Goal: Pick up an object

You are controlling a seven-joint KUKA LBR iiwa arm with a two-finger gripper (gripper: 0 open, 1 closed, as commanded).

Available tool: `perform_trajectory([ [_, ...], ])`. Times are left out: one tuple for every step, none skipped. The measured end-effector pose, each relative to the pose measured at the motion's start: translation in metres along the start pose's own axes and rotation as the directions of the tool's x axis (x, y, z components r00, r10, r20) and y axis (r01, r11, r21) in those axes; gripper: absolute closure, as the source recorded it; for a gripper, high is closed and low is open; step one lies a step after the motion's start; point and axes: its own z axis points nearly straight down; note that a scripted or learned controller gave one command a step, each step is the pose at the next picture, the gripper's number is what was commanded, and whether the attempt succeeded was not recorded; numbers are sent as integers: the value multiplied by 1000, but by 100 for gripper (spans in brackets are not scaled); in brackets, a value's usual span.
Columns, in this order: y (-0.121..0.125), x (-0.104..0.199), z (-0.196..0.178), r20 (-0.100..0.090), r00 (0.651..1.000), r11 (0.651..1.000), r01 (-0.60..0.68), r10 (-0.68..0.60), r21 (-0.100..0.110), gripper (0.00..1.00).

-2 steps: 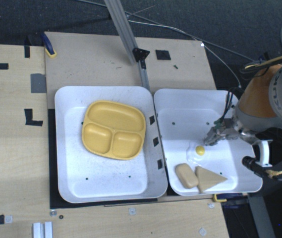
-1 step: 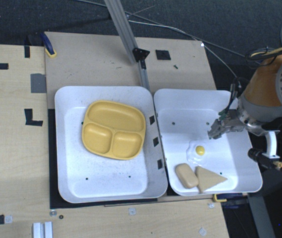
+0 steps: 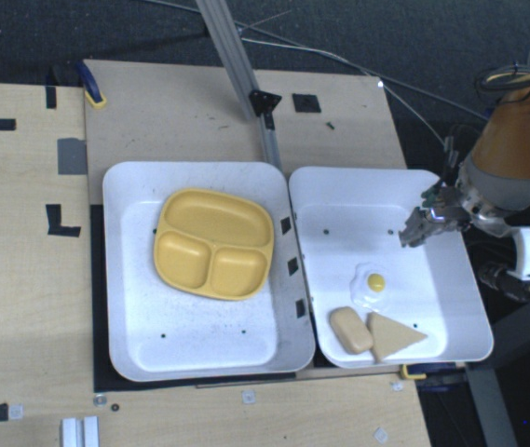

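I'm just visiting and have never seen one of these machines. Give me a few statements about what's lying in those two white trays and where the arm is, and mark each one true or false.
1. The yellow divided plate lies in the left bin. True.
2. The fried egg toy sits on the yellow plate. False: it lies on the floor of the right bin, apart from the plate.
3. The gripper is over the right bin, above the egg in the picture. True.
4. The gripper holds the tan wedge. False: the wedge lies at the bin's near edge, away from the gripper.
5. The bread roll lies beside the wedge. True.
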Motion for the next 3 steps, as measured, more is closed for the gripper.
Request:
perform_trajectory([
  [-1,8,-59,1,1000,1000,1,-1,-2,100],
  [-2,63,-46,-1,1000,1000,2,-2,5,100],
  [6,126,-48,-3,1000,1000,6,-6,3,100],
])
